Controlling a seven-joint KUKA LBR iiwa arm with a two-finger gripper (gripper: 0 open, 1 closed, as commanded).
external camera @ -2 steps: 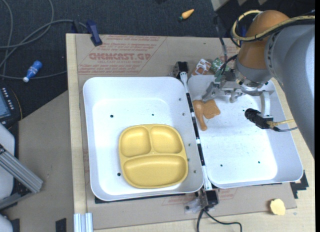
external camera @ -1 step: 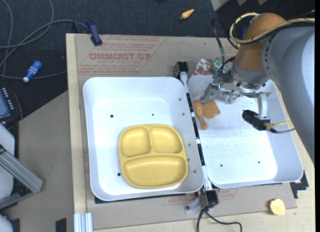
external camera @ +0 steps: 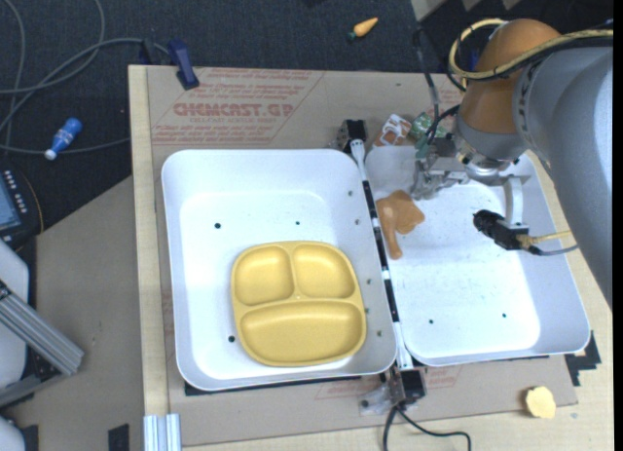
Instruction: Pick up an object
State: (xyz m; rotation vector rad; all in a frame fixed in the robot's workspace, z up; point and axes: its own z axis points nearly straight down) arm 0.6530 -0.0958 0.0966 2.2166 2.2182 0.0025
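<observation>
A tan, floppy-looking object [external camera: 399,216] lies in the right bin [external camera: 467,318], against its left wall near the far end. My gripper [external camera: 426,182] hangs low over the far part of that bin, just right of and behind the tan object; whether it touches the object is unclear. Nothing is visibly held. A yellow divided plate [external camera: 295,301] rests in the left bin [external camera: 187,244], toward its front.
A black part with a yellow cable [external camera: 501,230] hangs off the arm over the right bin. Small wrapped items [external camera: 397,130] sit at that bin's far rim. A yellow lump [external camera: 538,401] lies on the bench at front right, a blue clamp [external camera: 182,62] at the far left.
</observation>
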